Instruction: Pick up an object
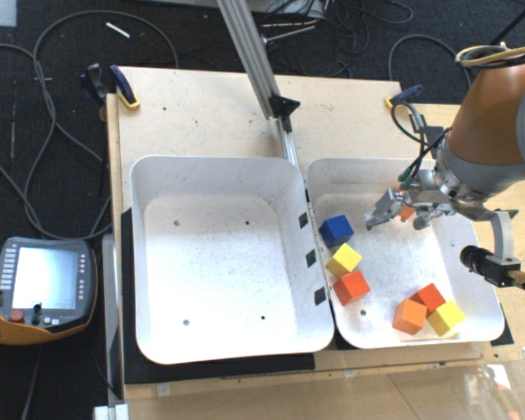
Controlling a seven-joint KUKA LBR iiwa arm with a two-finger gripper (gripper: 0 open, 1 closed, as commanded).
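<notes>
Pale speckled wood forms the bench top point(201, 112), which stands on a dark carpeted floor strewn with black cables; a grey handheld control pendant with a lit screen point(39, 287) lies on the floor to the left. A slanted aluminium rail point(249, 42) runs down to the seam between the bins. The grey two-finger gripper point(402, 210) hangs over the upper part of the right white bin point(490, 322), with something small and orange showing at it; whether it is gripped cannot be told. In that bin lie a blue cube point(336, 229), a yellow cube point(345, 259) and an orange-red cube point(351, 286) in a column near the left wall, and an orange cube point(409, 315), a red cube point(430, 297) and a second yellow cube point(444, 318) clustered at the lower right. The left white bin point(157, 234) sits beside it.
</notes>
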